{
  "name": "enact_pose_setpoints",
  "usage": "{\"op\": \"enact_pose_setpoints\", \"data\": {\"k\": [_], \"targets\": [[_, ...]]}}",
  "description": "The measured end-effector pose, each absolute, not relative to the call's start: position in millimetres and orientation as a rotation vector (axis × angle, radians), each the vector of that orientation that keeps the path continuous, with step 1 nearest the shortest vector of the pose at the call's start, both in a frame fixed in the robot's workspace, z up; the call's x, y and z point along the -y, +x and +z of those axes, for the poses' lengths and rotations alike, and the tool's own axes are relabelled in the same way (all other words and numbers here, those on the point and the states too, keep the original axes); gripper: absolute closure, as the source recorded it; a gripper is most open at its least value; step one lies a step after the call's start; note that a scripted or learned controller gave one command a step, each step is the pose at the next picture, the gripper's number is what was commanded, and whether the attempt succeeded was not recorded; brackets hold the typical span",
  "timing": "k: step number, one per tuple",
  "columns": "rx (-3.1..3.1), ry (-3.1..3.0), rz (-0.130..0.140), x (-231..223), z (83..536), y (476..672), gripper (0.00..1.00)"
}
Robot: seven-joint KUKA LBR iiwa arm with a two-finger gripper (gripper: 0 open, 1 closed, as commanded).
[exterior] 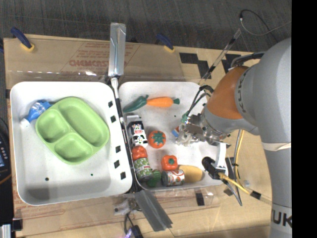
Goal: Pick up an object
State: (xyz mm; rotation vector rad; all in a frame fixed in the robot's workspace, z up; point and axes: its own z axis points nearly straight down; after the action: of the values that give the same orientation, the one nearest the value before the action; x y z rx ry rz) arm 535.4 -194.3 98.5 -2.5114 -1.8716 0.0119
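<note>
The right bin (pixel 163 89) holds several toy foods. An orange carrot (pixel 162 102) with a dark green top lies near the far wall. Mid-bin sit a red tomato (pixel 157 139) and a black-and-white carton (pixel 137 132). Toward the front lie a red pepper (pixel 170 162), a labelled can (pixel 142 168), a second can (pixel 173 178) and a yellow oblong piece (pixel 193 173). My gripper (pixel 184 136) hangs low over the bin's right part, just right of the tomato and apart from it. Its wrist and cables hide the tips.
The left bin (pixel 29 182) carries a green divided plate (pixel 73 129) and a blue item (pixel 37 109) at its far left corner. A metal bar (pixel 117 48) stands over the divider between the bins. The arm's grey body (pixel 267 108) covers the right bin's right edge.
</note>
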Motion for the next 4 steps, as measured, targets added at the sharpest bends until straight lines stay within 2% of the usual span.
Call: {"op": "enact_pose_setpoints", "data": {"k": [1,2,3,4], "targets": [[1.990,-2.426,0.005,138.5,183.2,635.3,1.00],[1.989,-2.425,0.007,138.9,182.8,634.9,0.00],[1.953,-2.468,-0.009,155.4,98.3,615.7,0.00],[1.959,-2.462,-0.005,155.7,107.8,616.1,1.00]]}}
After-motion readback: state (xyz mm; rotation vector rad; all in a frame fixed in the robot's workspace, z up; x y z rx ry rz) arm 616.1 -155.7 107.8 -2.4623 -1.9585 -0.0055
